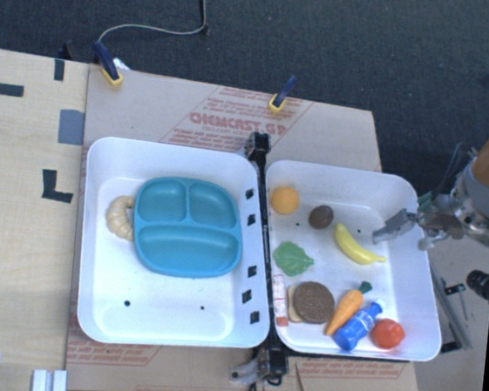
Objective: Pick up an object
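Bench [12, 234], pale wood top. Directly on it: cardboard sheet [235, 123], printed red, fixed by two yellow-and-blue clamps [108, 65] along its far edge. On the cardboard: right white bin [351, 180] beneath the gripper [408, 226]; left white bin [99, 244] well beyond it.

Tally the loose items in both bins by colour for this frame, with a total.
Orange: 2 (orange ball, carrot)
Brown: 2 (dark ball, round cookie)
Yellow: 1 (banana)
Green: 1 (leaf)
Red: 1 (tomato)
Blue: 2 (bottle, divided plate)
Tan: 1 (pastry)
Total: 10
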Robot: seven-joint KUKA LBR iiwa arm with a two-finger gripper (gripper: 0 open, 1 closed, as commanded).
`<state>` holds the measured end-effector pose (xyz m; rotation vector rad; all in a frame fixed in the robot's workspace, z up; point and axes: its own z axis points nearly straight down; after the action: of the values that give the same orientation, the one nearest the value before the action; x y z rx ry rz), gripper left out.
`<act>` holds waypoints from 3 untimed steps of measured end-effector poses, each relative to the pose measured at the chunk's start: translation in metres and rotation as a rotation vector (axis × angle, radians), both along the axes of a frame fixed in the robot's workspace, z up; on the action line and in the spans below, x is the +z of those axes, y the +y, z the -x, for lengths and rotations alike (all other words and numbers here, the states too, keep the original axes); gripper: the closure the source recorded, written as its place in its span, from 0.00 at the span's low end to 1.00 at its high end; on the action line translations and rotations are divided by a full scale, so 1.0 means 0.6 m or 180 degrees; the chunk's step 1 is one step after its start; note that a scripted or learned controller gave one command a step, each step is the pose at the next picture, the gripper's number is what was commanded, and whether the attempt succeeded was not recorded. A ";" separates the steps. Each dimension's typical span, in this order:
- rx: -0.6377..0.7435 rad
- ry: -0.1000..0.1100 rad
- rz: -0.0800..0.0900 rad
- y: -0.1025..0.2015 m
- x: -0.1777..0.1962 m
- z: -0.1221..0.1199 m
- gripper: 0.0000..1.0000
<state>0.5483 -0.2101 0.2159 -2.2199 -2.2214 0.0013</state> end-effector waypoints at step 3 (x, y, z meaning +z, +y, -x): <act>0.0004 -0.0027 -0.0012 0.114 -0.197 0.102 1.00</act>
<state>0.4874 -0.1416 0.0980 -2.2208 -2.2251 -0.0122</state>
